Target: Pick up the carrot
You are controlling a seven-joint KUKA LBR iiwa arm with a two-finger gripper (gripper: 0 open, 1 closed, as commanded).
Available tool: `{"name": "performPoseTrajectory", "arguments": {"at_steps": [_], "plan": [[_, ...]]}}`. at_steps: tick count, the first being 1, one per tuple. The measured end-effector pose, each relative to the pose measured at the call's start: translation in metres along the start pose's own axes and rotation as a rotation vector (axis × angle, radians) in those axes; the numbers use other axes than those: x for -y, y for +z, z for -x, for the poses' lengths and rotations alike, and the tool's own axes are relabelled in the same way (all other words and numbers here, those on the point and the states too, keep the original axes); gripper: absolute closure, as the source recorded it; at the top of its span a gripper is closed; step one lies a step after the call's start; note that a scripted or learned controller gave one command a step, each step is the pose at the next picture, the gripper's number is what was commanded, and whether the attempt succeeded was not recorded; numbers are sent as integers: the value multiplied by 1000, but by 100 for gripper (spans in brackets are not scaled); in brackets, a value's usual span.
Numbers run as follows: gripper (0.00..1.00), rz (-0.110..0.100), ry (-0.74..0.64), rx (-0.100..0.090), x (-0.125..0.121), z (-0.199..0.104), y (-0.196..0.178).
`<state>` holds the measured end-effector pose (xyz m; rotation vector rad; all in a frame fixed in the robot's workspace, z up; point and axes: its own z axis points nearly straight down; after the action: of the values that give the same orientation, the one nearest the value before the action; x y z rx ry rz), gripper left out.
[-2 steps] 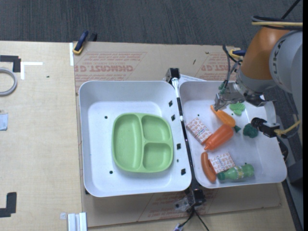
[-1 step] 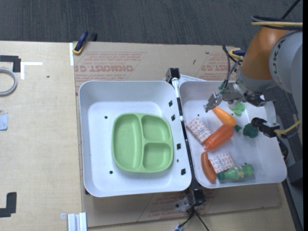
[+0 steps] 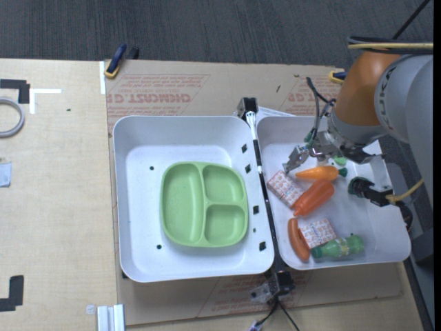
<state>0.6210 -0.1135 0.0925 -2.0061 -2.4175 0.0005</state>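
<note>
The carrot [image 3: 318, 173] is small and orange with a green leafy end pointing right. It lies in the upper middle of the right bin [image 3: 386, 236]. My gripper [image 3: 308, 156] hangs just above and to the left of the carrot, at its far side. Its metal fingers [image 3: 295, 160] are spread, so it is open, and nothing is between them. The grey arm with the orange band [image 3: 365, 88] reaches in from the upper right.
Just below the carrot lies a longer orange-red sausage-like piece [image 3: 313, 196]. Two snack packets [image 3: 283, 187] [image 3: 317, 232], a hot dog [image 3: 298, 239] and a green bottle [image 3: 338, 248] share the right bin. A green divided plate [image 3: 204, 204] sits in the left bin [image 3: 131, 185].
</note>
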Motion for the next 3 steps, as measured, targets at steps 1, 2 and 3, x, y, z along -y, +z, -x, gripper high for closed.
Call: {"name": "performPoseTrajectory", "arguments": {"at_steps": [1, 2, 3], "plan": [[0, -1, 96, -1, 18, -19, 0], [0, 1, -176, 0, 60, -4, 0], [0, 2, -408, 1, 58, -9, 0]]}}
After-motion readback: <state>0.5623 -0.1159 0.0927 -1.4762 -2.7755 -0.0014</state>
